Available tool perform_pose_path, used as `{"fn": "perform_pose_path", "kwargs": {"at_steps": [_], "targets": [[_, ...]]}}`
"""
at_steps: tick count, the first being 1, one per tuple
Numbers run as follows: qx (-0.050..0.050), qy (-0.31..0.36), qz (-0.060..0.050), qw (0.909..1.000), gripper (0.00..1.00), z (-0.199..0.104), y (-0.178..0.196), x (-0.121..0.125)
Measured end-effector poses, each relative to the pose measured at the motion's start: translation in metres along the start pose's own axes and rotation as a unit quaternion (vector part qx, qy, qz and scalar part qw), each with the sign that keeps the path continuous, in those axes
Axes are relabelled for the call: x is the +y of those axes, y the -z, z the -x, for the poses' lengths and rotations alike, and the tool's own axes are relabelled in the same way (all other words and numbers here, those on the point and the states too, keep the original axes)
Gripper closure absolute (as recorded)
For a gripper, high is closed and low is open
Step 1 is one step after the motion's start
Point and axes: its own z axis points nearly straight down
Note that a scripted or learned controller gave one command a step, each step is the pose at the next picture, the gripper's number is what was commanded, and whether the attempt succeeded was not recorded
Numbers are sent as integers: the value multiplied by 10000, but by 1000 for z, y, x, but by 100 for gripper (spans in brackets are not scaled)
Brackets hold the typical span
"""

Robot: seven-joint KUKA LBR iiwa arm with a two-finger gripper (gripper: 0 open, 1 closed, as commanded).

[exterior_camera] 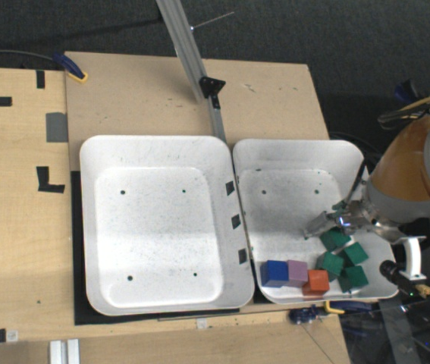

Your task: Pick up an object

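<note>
No text, label, brand, number or sign can be read anywhere. The black tape pieces (45, 179) on the wooden bench (17, 226) are only plain shapes, not letters.

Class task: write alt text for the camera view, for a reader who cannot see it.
A grey and orange robot arm reaches from the right into the right bin, its gripper just above green blocks. Blue, purple and orange blocks line that bin's front edge, beside the left bin.
</note>
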Motion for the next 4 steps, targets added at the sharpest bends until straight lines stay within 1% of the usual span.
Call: {"fn": "perform_pose_path", "kwargs": {"at_steps": [1, 2, 3, 4], "targets": [[-27, 3, 53, 10000, 0, 2, -4, 4], [-33, 10, 64, 10000, 100, 2, 5, 6], [33, 7, -61, 10000, 100, 4, 53, -2], [31, 10, -54, 10000, 100, 4, 97, 0]]}}
